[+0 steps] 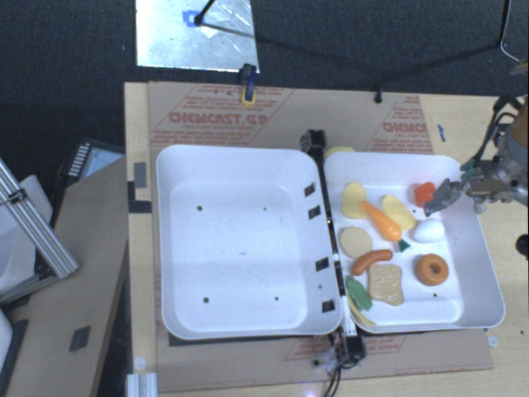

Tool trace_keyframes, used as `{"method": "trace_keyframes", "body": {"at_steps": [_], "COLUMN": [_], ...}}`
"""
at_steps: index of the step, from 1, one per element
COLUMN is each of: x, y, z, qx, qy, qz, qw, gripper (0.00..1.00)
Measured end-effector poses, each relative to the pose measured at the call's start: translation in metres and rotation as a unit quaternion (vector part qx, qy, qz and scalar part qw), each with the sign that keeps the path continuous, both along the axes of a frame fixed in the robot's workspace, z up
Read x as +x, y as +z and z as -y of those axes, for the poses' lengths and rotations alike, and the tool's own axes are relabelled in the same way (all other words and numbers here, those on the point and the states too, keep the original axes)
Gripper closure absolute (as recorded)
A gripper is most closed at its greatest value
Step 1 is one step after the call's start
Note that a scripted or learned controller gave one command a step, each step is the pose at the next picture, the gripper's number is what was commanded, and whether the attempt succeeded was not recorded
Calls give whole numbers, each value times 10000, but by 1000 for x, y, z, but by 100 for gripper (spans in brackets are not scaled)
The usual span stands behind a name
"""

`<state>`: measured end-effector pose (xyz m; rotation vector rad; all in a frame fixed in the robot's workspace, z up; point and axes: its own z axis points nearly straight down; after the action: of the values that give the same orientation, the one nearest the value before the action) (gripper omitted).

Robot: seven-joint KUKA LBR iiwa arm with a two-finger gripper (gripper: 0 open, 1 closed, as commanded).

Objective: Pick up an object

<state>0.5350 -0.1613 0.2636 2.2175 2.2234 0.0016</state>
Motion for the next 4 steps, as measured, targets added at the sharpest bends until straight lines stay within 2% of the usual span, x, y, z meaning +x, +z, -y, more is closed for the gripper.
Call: {"method": "trace_keyframes", "body": {"at_steps": [1,2,3,4], "x": [-16,-13,92,87], "y": [-180,-162,-178,-179], "z": [-35,-34,-35,-34], "qx": [17,5,-12,-2], "qy": [-14,5,29,7], "qz": [19,60,47,1], "qw": [10000,10000,10000,10000], "gripper": [0,100,100,0]}}
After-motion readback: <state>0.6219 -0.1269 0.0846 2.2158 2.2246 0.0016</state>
